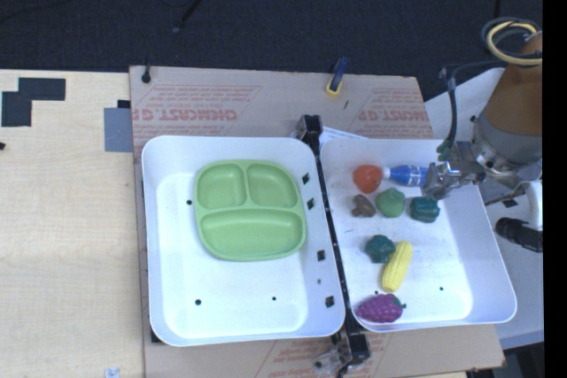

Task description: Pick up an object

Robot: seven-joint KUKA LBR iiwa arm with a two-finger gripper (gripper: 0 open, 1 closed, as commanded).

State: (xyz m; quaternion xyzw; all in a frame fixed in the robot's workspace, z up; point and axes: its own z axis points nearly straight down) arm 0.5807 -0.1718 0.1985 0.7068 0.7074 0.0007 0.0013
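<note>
The right bin (478,279) holds several toy foods: a red-orange tomato (367,178), a brown piece (362,206), a green round one (390,204), a dark green pepper (424,209), a teal piece (380,248), a yellow corn cob (396,266), purple grapes (380,309) at the front rim, and a blue-and-white bottle (407,175). My gripper (436,181) hangs low over the bin's far right part, just above the dark green pepper and at the bottle's right end. Nothing visible sits between its fingers.
The left bin (173,279) bears a light green divided plate (249,210). A black clamp (310,127) sits where the bins meet at the back. Cardboard (230,106) lies under both bins. A blue-yellow clip (336,77) stands at its far edge.
</note>
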